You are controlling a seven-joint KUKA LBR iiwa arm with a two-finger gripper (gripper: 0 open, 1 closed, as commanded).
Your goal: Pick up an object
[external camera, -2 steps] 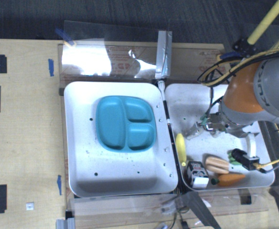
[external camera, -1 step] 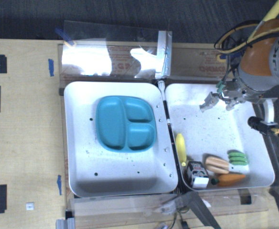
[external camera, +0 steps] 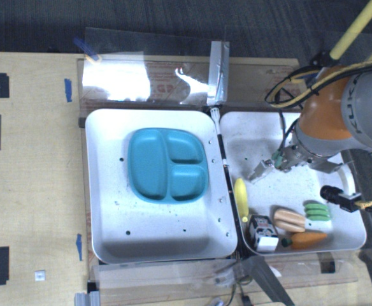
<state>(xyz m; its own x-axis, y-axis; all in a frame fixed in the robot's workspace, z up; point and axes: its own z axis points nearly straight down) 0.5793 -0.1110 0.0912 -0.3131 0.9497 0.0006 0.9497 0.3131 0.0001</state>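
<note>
Open, empty gripper [external camera: 260,169] hovers above and right of the banana [external camera: 241,198].

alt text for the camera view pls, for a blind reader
A grey and orange arm's gripper hangs over the right bin, above a banana, bun and carrot. The left bin holds a blue tray.

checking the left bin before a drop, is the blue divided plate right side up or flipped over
Right side up. The blue divided plate lies flat in the left bin, and its three hollow compartments face the camera, with raised dividers between them.
</note>
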